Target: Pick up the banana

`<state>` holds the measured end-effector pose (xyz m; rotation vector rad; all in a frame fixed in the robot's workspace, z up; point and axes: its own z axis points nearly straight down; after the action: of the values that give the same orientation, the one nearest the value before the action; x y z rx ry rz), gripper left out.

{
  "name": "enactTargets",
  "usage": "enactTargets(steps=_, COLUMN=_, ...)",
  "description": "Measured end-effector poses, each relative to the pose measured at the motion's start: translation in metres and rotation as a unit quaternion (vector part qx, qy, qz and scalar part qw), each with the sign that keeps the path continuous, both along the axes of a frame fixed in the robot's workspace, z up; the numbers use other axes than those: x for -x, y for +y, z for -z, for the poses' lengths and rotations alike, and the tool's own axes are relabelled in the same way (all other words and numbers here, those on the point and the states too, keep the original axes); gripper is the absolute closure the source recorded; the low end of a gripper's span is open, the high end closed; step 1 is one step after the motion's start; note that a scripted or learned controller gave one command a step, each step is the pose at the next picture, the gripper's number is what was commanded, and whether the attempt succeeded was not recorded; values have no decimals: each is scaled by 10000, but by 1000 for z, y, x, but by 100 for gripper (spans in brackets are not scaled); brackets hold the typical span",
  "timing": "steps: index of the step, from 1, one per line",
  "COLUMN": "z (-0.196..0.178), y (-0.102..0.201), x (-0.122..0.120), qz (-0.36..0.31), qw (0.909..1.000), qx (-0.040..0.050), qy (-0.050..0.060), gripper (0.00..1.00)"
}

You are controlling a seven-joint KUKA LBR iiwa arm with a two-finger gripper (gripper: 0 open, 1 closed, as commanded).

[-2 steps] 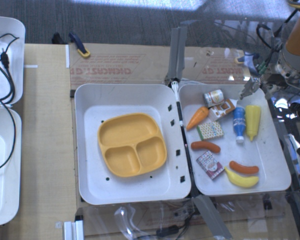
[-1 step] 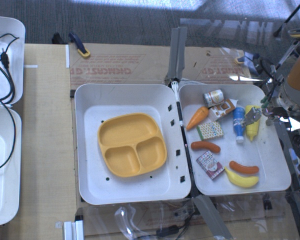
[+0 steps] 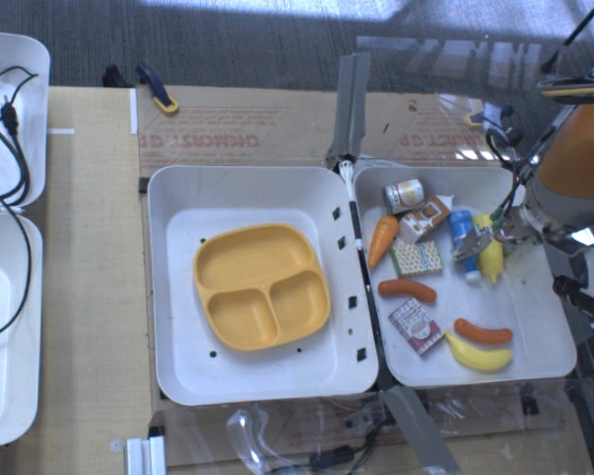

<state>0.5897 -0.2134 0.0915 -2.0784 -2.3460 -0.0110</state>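
The banana (image 3: 480,355) lies yellow and curved at the front of the right bin (image 3: 544,364), close to its front rim and just in front of a red sausage (image 3: 483,332). The gripper (image 3: 475,246) hangs well behind the banana, over the back right of the same bin, between a blue bottle (image 3: 460,230) and a yellow bottle (image 3: 491,252). The grey arm with its orange band (image 3: 574,156) comes in from the right edge. Nothing from the bin is seen lifted.
The right bin also holds a carrot (image 3: 381,239), a tin can (image 3: 404,194), a small brown box (image 3: 425,220), a patterned green packet (image 3: 417,258), a second sausage (image 3: 407,290) and a red packet (image 3: 416,326). A yellow divided plate (image 3: 263,285) lies in the left bin (image 3: 173,265).
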Motion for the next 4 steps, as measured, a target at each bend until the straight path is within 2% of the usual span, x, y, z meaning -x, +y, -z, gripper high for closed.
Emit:
enactTargets(steps=1, z=-10, y=0, x=-1, qz=-2, qw=10000, qx=2, qy=-9, gripper=100)
enactTargets(steps=2, z=-82, y=3, x=-46, qz=1065, qw=9943, qx=59, qy=4, gripper=100)
enactTargets(steps=3, z=-81, y=5, x=28, qz=1276, qw=9918, qx=59, qy=12, gripper=100)
enactTargets(steps=4, z=-2, y=7, x=79, qz=1196, qw=9928, qx=6, qy=45, gripper=100)
